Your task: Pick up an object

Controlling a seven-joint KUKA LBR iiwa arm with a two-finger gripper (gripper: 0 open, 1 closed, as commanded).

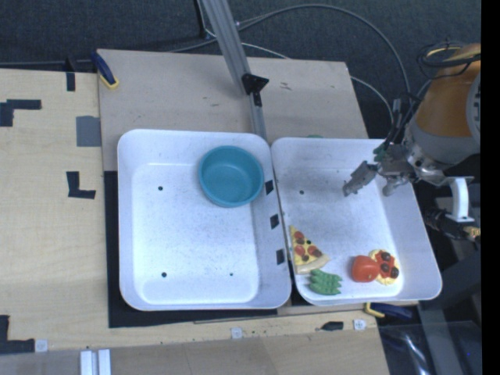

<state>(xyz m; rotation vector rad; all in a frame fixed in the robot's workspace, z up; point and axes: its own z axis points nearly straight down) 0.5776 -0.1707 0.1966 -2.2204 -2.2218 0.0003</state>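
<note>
Over the right bin: your gripper (pixel 358 183) hangs above bare floor, upper half, reaching in from the right.
Finger state: you cannot tell from this angle.
Right bin (pixel 344 217) contents: pizza slice toy (pixel 305 251) at the left wall; green toy (pixel 326 283) just below it; red tomato toy (pixel 364 268) touching a yellow spotted piece (pixel 385 266) near the bottom edge.
Gap: all four toys sit well apart from the gripper.
Left bin (pixel 187 272) contents: blue bowl (pixel 230 175), upright, in the upper right corner.
</note>
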